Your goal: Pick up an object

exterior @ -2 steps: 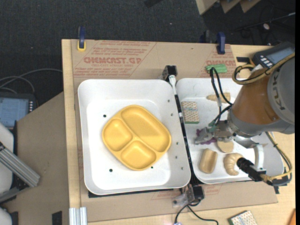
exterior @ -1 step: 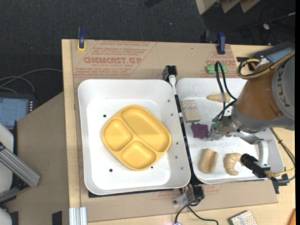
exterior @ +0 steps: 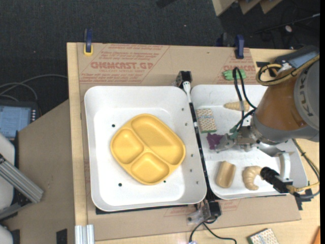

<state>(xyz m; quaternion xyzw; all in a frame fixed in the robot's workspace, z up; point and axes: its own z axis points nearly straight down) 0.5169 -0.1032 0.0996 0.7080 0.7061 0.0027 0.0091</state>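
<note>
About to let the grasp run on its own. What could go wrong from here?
1. The gripper sits low by the purple toy, close to the bin wall; it may push the toy against the wall rather than grip it.
2. The patterned block lies just above the toy and could get nudged.
3. The black cable hangs over the cone and might drag it.

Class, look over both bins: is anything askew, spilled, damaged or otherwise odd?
Nothing looks spilled or broken. The yellow divided plate lies turned at an angle to the walls of the left bin. In the right bin, the bread roll, croissant, purple toy and small packet lie loosely scattered, as expected for picking.
</note>
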